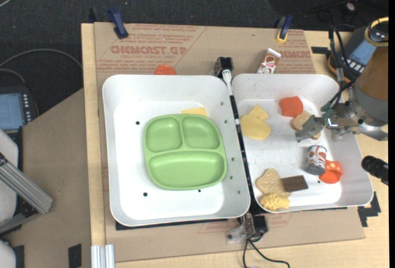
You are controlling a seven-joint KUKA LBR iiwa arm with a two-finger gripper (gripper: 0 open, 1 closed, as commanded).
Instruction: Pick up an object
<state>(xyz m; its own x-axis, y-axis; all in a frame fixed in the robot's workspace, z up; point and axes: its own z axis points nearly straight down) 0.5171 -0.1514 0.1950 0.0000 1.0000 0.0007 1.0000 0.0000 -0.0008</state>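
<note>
The worktop (185,44) carries two shallow white bins side by side. The left bin (120,137) holds a green divided plate (184,152) near its middle, and a pale yellow piece (194,112) peeks out from behind the plate at 12 o'clock.

The right bin (271,89) holds the small things. At about 10 o'clock in this bin lies a yellow lump (255,126). At 12 o'clock is a red block (291,105), and a tan piece (302,120) lies just beside it at its 5 o'clock side. Toward 4 o'clock lies a small can (315,159) on its side, with an orange piece (331,173) touching or almost touching it. At 6 o'clock sit a round cookie (268,180), a dark brown bar (294,184) just beside it, and a yellow ridged piece (275,201) near the bin's front rim.

The arm (373,84) comes in from 3 o'clock. Its gripper (313,126) is low over the right bin, just beside the tan piece and between the red block and the can. I cannot tell if the fingers are open or closed, because they are small and dark against the bin, and no object is clearly between them.

Outside the bins, a small carton (270,62) lies on the worktop at 12 o'clock of the right bin, and an orange disc (165,70) sits at the back rim of the left bin.
</note>
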